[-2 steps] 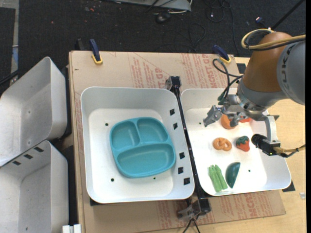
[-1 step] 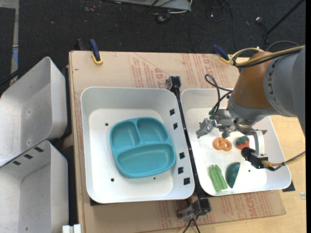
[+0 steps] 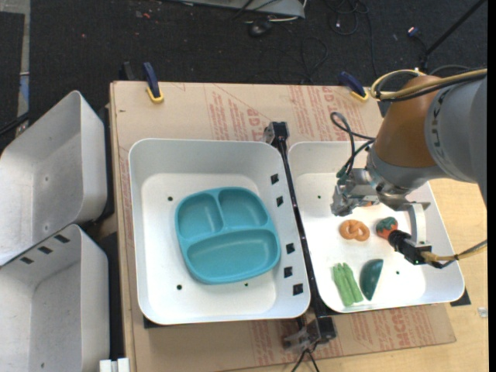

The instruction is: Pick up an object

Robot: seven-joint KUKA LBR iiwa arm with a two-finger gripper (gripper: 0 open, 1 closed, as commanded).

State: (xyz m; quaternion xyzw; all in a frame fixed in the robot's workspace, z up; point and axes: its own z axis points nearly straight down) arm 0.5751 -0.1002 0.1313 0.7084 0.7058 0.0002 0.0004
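While the gripper (image 3: 350, 200) hangs over the right bin (image 3: 325, 161), I cannot tell how its jaws stand. Just below it lies the orange pretzel (image 3: 355, 230); probably light, stiff and slippery, best pinched across its outer loops.

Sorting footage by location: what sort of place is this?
Probably a robotics lab: a board-topped bench with two white bins, a robot arm, and loose cables on dark floor.

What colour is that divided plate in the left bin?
The divided plate is light blue, a teal-like shade, seen plainly in the camera view from above.
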